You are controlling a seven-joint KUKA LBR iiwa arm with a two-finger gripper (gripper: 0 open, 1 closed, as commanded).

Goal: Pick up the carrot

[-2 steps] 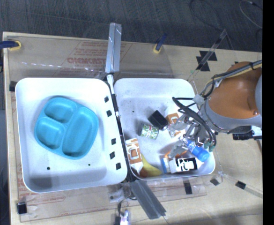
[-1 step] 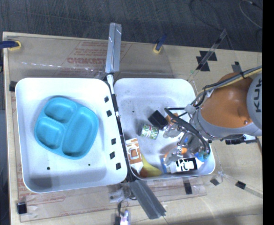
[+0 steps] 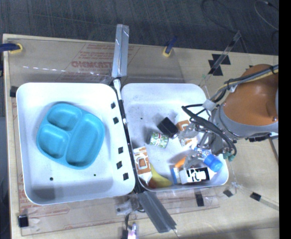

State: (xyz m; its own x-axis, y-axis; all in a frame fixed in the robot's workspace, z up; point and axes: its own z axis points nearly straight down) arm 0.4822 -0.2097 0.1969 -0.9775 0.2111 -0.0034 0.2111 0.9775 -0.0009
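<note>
Orange carrot (image 3: 180,160) beside blue-capped bottle (image 3: 200,171), banana (image 3: 157,179), small can (image 3: 159,140)

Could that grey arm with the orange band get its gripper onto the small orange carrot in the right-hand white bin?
Probably yes. The gripper hangs over the right-hand white bin, close above the small orange carrot. The white bottle with a blue cap and a crumpled clear wrapper crowd it, so a clean grab looks tricky.
</note>
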